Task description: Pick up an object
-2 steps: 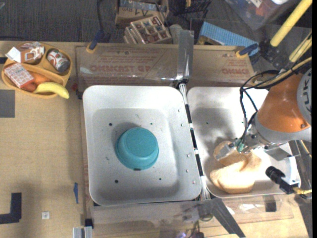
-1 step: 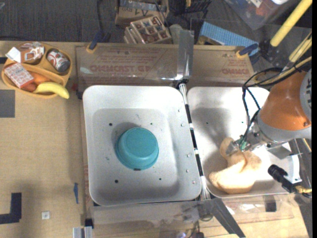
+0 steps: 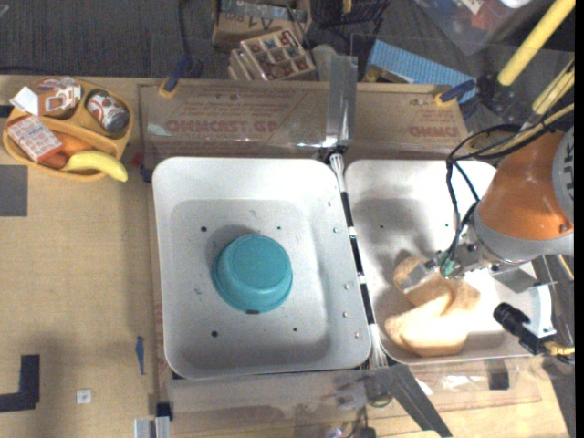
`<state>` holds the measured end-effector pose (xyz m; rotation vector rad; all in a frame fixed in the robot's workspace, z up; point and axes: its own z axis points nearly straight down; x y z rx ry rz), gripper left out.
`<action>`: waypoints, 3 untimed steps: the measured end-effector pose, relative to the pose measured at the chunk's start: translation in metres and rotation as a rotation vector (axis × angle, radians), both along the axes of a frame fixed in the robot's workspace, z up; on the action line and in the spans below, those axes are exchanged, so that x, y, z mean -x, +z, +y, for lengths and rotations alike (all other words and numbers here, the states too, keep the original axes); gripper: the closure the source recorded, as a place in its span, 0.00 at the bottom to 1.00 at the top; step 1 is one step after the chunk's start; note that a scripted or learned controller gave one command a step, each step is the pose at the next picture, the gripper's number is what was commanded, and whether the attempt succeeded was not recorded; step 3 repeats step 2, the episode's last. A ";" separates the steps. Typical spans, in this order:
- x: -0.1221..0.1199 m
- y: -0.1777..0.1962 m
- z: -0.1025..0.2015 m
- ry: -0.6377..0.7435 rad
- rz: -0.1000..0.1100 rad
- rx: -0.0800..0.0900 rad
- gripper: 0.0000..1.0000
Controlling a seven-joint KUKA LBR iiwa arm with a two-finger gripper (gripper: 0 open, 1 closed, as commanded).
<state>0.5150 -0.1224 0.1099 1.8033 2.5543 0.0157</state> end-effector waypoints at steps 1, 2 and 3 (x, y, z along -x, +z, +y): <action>0.001 -0.021 0.006 -0.042 0.011 -0.001 0.00; -0.001 -0.010 0.004 -0.048 0.005 0.000 1.00; -0.001 -0.010 0.004 -0.048 0.005 0.000 1.00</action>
